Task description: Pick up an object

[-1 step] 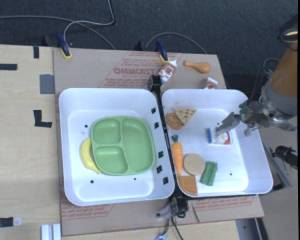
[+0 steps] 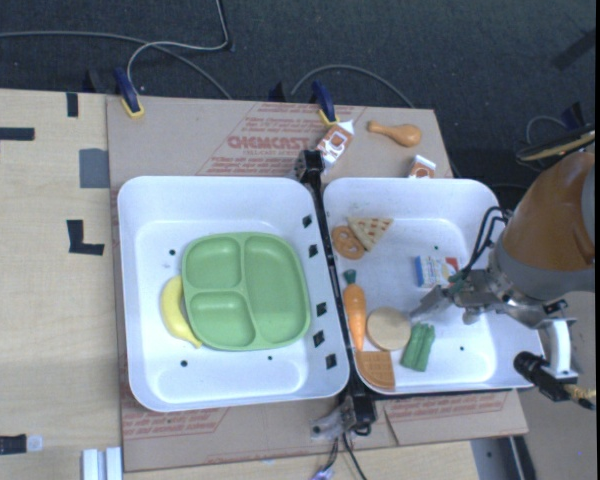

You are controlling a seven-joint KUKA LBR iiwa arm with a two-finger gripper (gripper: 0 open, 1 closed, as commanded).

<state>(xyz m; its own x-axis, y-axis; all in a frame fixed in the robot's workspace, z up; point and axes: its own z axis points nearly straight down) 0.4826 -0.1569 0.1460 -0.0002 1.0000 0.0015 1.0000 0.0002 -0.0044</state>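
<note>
Two glossy white plastic bins rest on matt brown printed cardboard; the smooth green sectioned plastic plate shines faintly.

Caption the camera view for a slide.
End effector poised in the right bin above the green block; divided green plate and banana in left bin.

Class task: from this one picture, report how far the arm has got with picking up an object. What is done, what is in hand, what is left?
Done: the arm has reached over the right bin, and its gripper sits low by the blue-and-white packet and the green block. In hand: nothing visibly lifted; the carrot, round biscuit and packet all lie on the bin floor. Left: closing on one object and raising it.
</note>
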